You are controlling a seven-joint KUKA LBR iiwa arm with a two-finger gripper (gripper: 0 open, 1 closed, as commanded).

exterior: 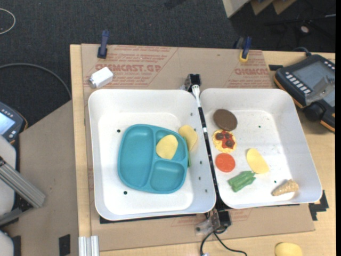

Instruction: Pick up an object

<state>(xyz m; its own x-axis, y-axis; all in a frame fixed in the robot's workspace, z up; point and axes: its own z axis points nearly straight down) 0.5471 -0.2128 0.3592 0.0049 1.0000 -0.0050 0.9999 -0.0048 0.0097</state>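
Nothing lifted yet: toy foods lie loose in the right bin (298,116), a yellow piece (167,146) on the tray (139,159) at nine o'clock, every grasp left to do

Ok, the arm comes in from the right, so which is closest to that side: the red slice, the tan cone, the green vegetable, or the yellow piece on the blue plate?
1. tan cone, right bin's front right corner
2. green vegetable, near that bin's front
3. red slice, by its left wall
4. yellow piece, on the blue plate, left bin
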